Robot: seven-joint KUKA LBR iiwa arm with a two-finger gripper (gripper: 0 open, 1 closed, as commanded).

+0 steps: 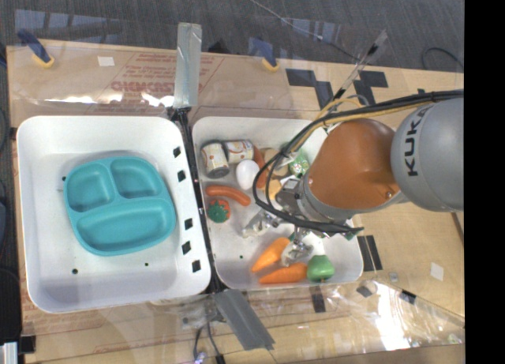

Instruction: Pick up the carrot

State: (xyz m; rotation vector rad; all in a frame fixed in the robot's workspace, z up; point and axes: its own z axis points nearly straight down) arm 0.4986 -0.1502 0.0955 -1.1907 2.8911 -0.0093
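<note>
Grey metal of the arm (430,157) carries the white letters "KU", cut off at the edge, and under it sits the orange band (355,166). The brown worktop (102,78) has faint red printing above the left bin (31,197), too pale to read. The landmark here is the right bin (237,279). The gripper (298,245) hangs inside this bin, near its front right part, and it is just beside the upper carrot (269,254); I cannot tell how it stands or whether it touches the carrot. A second carrot (282,275) lies along the front wall of the right bin, with a green piece (320,268) touching its right end. In the back left part of the right bin lie a can (214,158) and a small jar (239,150), their labels unreadable, and a white egg (248,173). Near the left wall are a red sausage (229,193) and a red-green fruit (218,211). A teal divided plate (118,204) rests in the left bin.
</note>
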